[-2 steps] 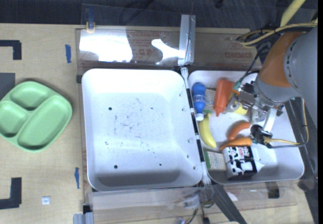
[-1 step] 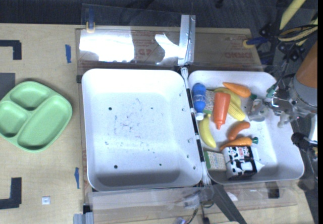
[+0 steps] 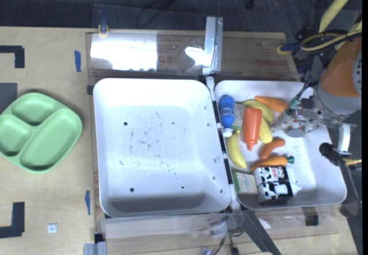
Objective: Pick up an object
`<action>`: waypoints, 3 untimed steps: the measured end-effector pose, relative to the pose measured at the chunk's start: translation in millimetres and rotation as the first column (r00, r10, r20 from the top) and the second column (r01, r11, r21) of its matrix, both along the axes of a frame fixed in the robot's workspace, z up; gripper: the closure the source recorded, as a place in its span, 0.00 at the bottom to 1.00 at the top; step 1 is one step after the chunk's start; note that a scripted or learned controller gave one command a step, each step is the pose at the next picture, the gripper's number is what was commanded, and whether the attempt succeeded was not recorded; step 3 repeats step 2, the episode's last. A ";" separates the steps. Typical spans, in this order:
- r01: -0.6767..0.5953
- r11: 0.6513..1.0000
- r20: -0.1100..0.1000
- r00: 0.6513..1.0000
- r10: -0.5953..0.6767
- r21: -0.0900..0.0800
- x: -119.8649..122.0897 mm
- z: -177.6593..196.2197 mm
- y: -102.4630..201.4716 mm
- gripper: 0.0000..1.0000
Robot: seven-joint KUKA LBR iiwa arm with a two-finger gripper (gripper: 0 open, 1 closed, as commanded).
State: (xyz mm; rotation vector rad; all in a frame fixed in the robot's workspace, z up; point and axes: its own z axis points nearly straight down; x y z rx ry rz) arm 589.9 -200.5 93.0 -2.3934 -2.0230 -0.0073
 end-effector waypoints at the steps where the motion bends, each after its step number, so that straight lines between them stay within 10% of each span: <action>1: 0.000 1.000 -0.005 1.000 0.000 -0.005 -0.6 5.8 -1.5 1.00; 2: -0.060 0.998 -0.002 0.998 0.060 -0.009 43.4 94.7 44.0 1.00; 3: -0.060 0.998 -0.002 0.998 0.060 -0.009 43.4 94.7 44.0 1.00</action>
